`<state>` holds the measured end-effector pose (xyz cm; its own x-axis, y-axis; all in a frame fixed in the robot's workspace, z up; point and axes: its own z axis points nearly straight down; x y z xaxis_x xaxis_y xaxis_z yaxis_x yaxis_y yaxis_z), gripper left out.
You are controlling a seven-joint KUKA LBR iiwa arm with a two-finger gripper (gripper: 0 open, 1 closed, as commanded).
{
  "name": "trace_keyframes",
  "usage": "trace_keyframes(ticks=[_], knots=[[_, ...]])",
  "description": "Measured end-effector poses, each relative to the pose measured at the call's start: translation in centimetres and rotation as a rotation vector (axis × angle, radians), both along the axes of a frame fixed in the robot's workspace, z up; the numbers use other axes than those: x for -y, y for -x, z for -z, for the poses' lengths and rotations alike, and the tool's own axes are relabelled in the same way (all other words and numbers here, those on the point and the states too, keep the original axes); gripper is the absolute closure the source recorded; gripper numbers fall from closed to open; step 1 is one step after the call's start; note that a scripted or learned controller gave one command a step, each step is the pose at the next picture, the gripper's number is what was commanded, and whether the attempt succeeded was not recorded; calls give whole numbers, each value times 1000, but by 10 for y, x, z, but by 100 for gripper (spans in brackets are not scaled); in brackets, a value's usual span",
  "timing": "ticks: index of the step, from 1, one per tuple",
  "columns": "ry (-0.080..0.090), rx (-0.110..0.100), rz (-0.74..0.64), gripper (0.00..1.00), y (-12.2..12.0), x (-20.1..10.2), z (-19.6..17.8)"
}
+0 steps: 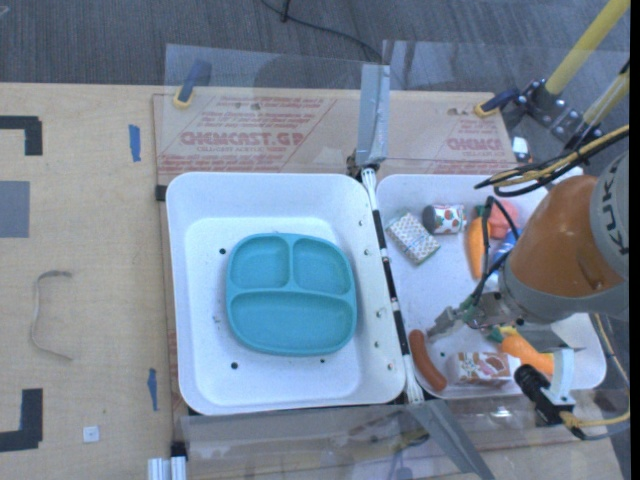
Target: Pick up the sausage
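The arm (565,248) reaches in, gripper (462,316) lowered leftward.

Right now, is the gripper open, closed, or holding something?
Gripper: open, holding nothing, above the right bin's floor, apart from the sausage.

Pale wooden counter (90,268) below grey carpeted floor (120,8) along the far edge. Black tape marks (30,133) and blue tape bits (134,143) near the counter's left edge. Dark cable (290,3) across the floor. Even, soft light.
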<state>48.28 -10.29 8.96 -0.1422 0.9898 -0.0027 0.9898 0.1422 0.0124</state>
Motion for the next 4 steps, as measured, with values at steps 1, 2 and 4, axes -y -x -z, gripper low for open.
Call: trace_keyframes(ticks=[1, 2, 4], knots=[[6, 2, -268, 0, -2, -6, 0], [8, 1, -671, 0, -1, -4, 0], [5, -9, -755, 0, 2, -93, -95]])
